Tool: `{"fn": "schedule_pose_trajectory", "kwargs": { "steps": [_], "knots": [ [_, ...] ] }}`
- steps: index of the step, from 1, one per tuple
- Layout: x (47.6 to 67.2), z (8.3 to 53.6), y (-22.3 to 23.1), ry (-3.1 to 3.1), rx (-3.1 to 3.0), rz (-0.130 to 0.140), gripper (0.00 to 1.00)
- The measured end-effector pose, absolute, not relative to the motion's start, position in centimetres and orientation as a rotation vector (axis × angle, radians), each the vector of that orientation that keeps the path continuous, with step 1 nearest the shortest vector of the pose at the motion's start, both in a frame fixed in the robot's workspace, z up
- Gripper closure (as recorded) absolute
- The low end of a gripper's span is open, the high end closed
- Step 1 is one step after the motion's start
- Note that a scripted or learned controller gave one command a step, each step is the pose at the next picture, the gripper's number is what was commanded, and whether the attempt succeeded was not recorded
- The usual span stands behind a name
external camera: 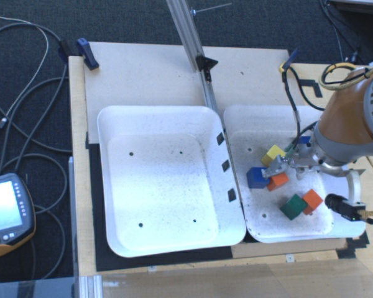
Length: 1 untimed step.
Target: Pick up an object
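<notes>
At the near edge of the right bin (261,231) lie a green block (292,207) and an orange block (312,201), touching each other, the green one to the left. Just beyond them, toward the middle of the bin, sits a tight cluster — a blue block (256,177), a second orange block (278,180) against its right side, and a yellow block (274,153) a little farther back. The gripper (278,166) is down in that cluster, its tip between the yellow block and the smaller orange one; whether its jaws are spread or closed cannot be told, and no block can be seen between them. Behind the gripper the arm (348,120) comes in from the right, its orange band over the bin's far right corner, with black cables looping around it and a black fitting (342,207) hanging near the orange block in front.

The left bin (112,129) lies alongside, its right wall touching the right bin, with small black tabs along that shared edge. Farther back, a slanted metal rail (186,30) crosses the bench (149,73) and ends at the gap between the bins. A blue clamp (87,53) sits at the bench's far left corner — and a handheld screen (6,213) rests on the floor to the left.
</notes>
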State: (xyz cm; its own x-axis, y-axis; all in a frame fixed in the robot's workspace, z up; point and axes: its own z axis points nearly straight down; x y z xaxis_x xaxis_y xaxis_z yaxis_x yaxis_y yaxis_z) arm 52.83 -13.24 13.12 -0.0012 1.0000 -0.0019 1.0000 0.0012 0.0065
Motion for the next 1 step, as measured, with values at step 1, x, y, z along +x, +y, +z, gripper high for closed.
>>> {"fn": "schedule_pose_trajectory", "kwargs": {
  "steps": [1],
  "knots": [
    [52.74, 13.91, -13.14, 2.221, 2.219, 0.005, 1.0]
  ]
}}
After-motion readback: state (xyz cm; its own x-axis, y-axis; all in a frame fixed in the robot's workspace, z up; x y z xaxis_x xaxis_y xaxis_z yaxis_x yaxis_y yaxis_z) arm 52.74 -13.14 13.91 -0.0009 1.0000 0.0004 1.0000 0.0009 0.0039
